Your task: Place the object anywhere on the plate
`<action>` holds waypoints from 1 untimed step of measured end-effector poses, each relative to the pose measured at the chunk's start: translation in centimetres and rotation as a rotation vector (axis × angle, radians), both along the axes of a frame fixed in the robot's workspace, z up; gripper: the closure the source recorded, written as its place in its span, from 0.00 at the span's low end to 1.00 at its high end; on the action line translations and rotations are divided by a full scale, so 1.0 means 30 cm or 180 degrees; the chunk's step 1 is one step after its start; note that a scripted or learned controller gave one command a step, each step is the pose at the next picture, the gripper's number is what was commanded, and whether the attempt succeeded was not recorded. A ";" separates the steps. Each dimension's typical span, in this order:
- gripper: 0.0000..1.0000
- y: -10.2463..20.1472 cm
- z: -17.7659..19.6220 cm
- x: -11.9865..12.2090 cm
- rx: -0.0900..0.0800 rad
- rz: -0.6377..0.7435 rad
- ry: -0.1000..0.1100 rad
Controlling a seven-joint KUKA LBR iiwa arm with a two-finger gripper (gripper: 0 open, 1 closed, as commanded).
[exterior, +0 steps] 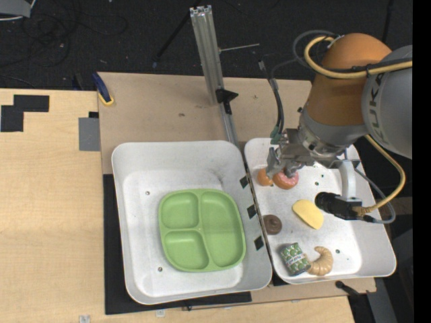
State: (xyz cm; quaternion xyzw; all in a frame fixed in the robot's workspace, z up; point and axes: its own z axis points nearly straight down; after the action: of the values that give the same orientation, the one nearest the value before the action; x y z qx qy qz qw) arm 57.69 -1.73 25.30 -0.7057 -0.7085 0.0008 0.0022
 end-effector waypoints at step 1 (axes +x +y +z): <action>1.00 0.173 0.012 -0.050 0.0001 0.0005 0.0001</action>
State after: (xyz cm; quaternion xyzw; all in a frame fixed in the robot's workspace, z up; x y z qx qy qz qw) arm 56.20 3.45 25.65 -0.7051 -0.7091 0.0008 0.0024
